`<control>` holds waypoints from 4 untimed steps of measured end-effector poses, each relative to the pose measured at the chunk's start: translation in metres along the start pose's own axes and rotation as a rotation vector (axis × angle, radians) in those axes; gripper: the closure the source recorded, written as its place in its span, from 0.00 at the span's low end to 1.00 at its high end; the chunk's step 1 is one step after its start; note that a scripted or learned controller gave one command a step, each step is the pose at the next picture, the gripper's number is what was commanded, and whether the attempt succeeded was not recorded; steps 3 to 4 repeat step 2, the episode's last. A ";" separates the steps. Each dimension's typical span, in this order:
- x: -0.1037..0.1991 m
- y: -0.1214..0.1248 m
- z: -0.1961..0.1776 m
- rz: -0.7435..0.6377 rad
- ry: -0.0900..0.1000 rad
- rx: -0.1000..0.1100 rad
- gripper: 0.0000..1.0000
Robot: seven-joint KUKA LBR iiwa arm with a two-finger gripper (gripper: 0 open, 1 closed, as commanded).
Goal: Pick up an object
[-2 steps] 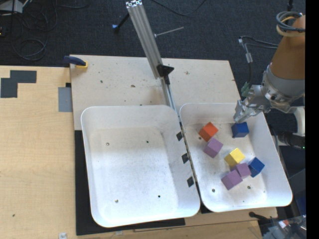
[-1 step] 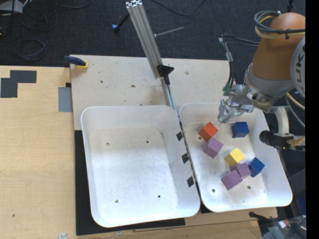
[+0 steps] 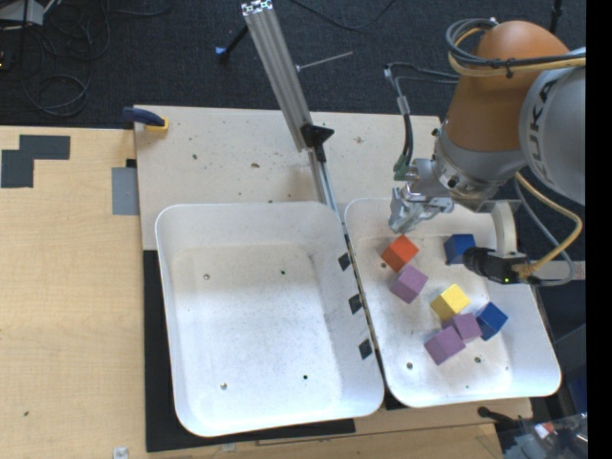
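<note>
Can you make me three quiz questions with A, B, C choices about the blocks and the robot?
1. Where are the blocks?
A. left bin
B. right bin
C. on the floor

2. How many purple blocks are there?
A. one
B. three
C. five

3. Where is the gripper?
A. above the orange block
B. over the left bin
C. off the bench

Key: 1 B, all the blocks lie in the right bin. 2 B, one purple block sits below the orange block, and two more sit near the yellow block. 3 A, the gripper hangs just up from the orange block.
</note>
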State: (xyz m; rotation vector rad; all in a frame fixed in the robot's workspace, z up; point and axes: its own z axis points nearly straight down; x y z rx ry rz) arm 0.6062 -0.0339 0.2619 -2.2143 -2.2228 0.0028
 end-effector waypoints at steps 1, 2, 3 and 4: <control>0.042 0.008 0.014 0.000 0.000 0.002 1.00; 0.099 0.015 0.031 0.000 0.000 0.002 1.00; 0.099 0.015 0.031 0.000 0.000 0.002 1.00; 0.099 0.015 0.031 0.000 0.000 0.002 1.00</control>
